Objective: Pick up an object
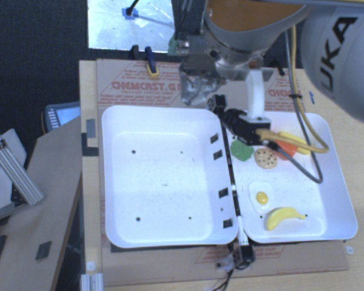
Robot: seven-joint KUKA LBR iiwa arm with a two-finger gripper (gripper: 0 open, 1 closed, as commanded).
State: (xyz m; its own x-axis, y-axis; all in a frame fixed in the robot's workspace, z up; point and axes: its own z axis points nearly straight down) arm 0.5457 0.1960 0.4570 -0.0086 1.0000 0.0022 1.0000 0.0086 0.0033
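Above left-hand bin (164,107) far rim | arm (255,11) leaning in from right | gripper (197,93) grip: cannot tell

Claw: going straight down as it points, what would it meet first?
The claw hangs over the back rim of the left shallow white bin, likely met first; perhaps the brown cardboard sheet behind. Depth unclear.

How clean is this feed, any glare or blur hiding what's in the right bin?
Camera view: the right bin is bright white but not blown out; the banana, fried egg and cookie read sharp; the arm, near the lens, looks soft; the pincer sits in shade, its detail murky.
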